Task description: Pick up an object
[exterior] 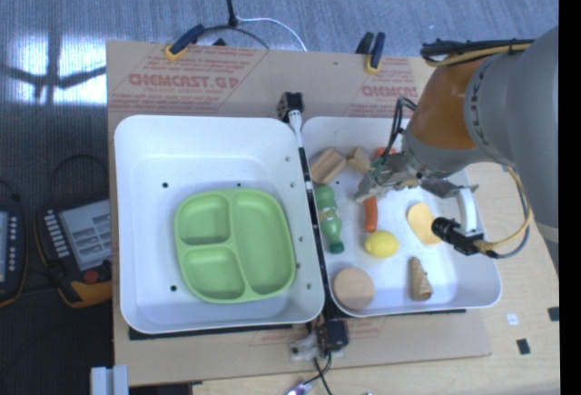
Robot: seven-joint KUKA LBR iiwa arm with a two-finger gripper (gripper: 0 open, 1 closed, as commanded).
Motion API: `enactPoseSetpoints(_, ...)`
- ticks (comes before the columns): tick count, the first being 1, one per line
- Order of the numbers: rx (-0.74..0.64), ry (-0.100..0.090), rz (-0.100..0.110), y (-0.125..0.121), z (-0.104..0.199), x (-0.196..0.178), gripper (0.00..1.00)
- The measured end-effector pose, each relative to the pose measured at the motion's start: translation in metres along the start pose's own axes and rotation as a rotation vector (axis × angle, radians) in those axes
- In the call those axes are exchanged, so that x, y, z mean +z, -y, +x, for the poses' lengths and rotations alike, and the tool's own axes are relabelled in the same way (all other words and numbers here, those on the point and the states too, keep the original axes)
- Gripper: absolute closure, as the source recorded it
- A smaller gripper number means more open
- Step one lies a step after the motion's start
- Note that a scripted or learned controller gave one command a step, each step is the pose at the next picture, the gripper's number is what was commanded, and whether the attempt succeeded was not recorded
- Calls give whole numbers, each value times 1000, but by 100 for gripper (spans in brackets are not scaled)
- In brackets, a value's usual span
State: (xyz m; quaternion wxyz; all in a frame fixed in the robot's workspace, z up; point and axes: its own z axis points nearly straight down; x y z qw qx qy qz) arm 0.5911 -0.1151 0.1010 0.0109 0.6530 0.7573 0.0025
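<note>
Hovering right of centre in the frame, the gripper (379,177) sat just above a small carrot (370,214) in the right bin (472,293); finger spread unclear. Light, stiff, smooth: grasp mid-length.

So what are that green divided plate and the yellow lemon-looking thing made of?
The green plate looks like moulded plastic: one even colour, smooth rounded compartments, a soft sheen. The lemon is probably plastic play food, judging by its uniform glossy yellow, though the view is too coarse to be sure.
</note>
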Motion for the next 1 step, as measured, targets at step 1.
enactPoseSetpoints(1, 167, -11, 19, 14, 60, -102, 100)
